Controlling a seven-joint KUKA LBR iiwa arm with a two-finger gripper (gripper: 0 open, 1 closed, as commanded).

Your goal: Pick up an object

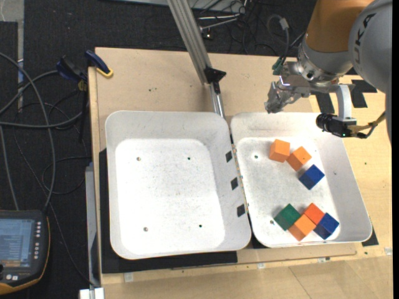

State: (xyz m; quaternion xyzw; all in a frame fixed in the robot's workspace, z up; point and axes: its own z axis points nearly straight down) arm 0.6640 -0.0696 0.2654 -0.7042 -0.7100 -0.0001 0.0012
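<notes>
- The metal two-finger claw is being held above the far rim of the right-hand shallow white bin; whether it is apart or together cannot be told.
- The nearest small orange cube is lying below it, toward the camera, with nothing in between.
- The grey arm with the orange band is being reached in from the right, pointing down.

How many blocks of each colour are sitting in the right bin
Orange blocks: 4
Blue blocks: 2
Green blocks: 1
Total: 7, all in the right bin
</notes>
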